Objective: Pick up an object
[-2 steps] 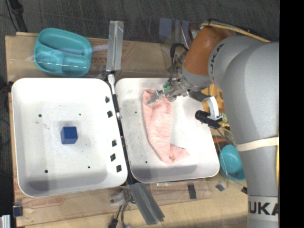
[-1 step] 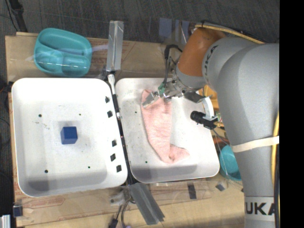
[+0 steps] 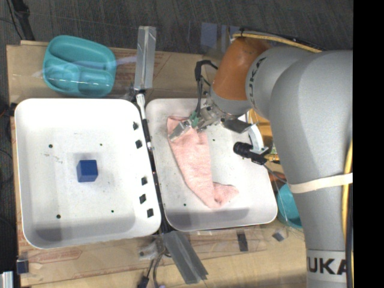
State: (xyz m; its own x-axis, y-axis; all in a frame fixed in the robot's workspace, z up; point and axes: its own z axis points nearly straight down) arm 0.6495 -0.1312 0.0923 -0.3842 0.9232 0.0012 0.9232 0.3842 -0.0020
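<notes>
A pink cloth [image 3: 198, 167] lies stretched out in the right bin [image 3: 252, 212], running from the bin's upper left toward its lower middle. My gripper [image 3: 187, 125] is down at the cloth's top end, touching or just over it. The wrist, with its orange band [image 3: 237, 71], hides the spot where they meet. A small blue cube [image 3: 87, 170] rests alone on the floor of the left bin [image 3: 36, 221], far from the gripper.
A teal plastic container [image 3: 79, 65] sits on the bench behind the left bin. Metal brackets [image 3: 144, 59] run between the bins. My grey arm [image 3: 306, 131] covers the right bin's right side. Another teal item [image 3: 289, 207] pokes out beside the arm.
</notes>
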